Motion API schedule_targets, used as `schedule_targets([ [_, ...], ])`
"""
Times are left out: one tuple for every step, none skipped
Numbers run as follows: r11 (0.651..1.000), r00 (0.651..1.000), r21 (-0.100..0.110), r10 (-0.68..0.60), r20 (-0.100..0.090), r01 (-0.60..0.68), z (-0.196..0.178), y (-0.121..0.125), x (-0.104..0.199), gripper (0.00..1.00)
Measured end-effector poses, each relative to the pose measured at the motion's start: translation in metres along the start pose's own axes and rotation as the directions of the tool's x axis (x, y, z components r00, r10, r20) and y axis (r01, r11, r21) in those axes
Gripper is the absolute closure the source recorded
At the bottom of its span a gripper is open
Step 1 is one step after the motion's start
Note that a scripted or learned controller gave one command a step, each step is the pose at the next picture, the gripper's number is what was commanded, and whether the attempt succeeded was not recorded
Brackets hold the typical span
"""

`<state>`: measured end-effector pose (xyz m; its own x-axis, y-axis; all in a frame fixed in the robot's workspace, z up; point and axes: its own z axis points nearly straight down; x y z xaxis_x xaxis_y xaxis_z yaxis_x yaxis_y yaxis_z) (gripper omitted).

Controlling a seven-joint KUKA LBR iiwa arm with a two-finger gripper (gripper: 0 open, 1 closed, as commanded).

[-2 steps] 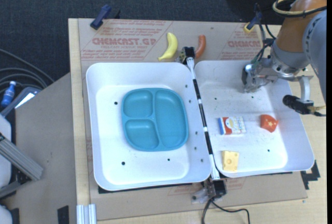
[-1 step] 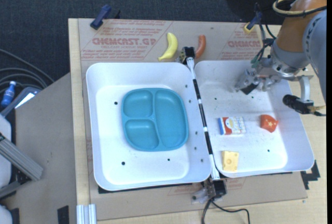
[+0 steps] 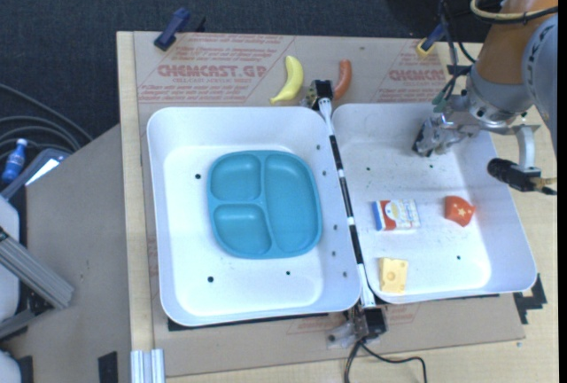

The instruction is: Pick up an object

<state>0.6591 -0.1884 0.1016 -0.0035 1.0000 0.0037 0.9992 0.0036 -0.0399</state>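
**Me:** Down over the right white bin (image 3: 496, 279) hangs my two-finger gripper (image 3: 427, 144), toward the bin's twelve o'clock end, near its back wall. My grey arm with the orange band (image 3: 514, 35) comes in from about two o'clock.

**You:** Is it clamped on anything?

**Me:** I can't tell how it stands; from this angle it is a small dark cluster. I see nothing in it.

**You:** Where are the things you could pick?

**Me:** Three lie in the same bin, all well apart from my gripper. A small white rectangular packet with red and blue print (image 3: 395, 215) lies flat near the bin's middle, at about seven o'clock from my gripper. A small red-orange rounded object (image 3: 458, 210) sits just to the packet's three o'clock, not touching it. A yellow wedge with holes, like a toy cheese (image 3: 394, 275), lies at the bin's six o'clock end, close to the front wall.

**You:** And the other bin?

**Me:** The left white bin (image 3: 177, 142) holds a light blue plastic plate with three compartments (image 3: 264, 202), set about its middle. Behind the bins, on the bench, a yellow toy banana (image 3: 289, 80) lies at twelve o'clock, and an orange sausage-shaped toy (image 3: 342, 78) just to its three o'clock.
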Motion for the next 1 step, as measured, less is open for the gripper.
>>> schedule_targets([
  [1.000,1.000,-0.003,0.000,-0.001,0.000,0.0004,0.0006,0.0008,0.00],
])
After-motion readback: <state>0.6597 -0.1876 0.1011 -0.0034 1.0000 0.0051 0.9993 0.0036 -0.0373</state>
